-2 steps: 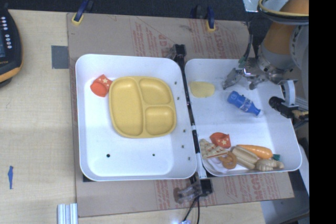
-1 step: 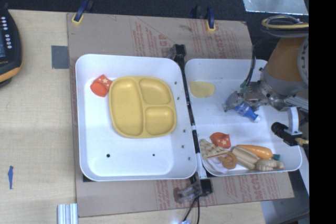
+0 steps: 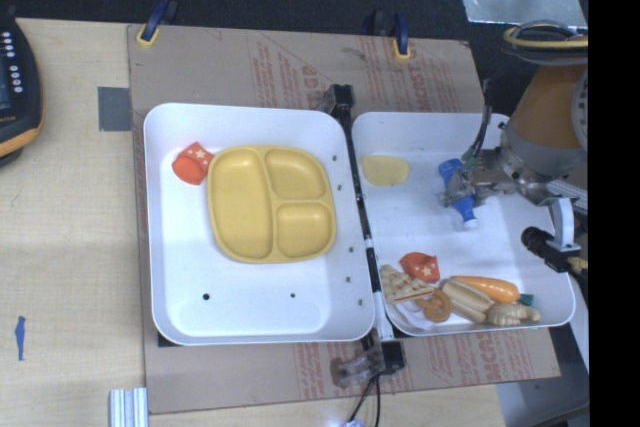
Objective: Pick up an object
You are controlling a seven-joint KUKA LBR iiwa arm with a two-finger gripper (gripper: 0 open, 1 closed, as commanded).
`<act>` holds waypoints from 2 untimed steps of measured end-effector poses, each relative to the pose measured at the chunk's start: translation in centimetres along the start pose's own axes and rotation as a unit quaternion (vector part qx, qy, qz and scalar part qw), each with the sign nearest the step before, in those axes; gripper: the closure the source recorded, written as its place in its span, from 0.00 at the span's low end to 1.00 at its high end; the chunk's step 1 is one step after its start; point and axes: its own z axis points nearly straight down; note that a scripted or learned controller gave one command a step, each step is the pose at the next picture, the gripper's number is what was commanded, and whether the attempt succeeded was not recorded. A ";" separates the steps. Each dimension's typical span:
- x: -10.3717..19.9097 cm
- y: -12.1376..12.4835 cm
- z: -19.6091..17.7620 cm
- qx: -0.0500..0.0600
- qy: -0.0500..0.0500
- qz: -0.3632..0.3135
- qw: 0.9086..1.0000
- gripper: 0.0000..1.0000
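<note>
1. Brown cardboard (image 3: 300, 75) bears faint red lettering, unreadable.
2. End effector (image 3: 462, 187) hangs over right bin (image 3: 430, 130); grip state cannot be told.
3. Toy food (image 3: 460, 295) crowds that bin's near edge.

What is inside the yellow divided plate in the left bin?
The yellow divided plate shows three bare compartments. A red piece lies beside it on the left bin's floor. Whatever is under the plate is covered.

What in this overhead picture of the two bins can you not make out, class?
- Gripper, camera view: too small and blurred to judge the fingers.
- Toy food pile, right bin's near corner: pieces overlap, hiding parts.
- Arm: cut off by the right edge.
</note>
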 end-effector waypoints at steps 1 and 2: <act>-0.1 0.0 -1.0 0.000 -0.001 -0.001 1.000 1.00; 0.1 3.4 -2.1 -0.003 0.000 0.000 1.000 1.00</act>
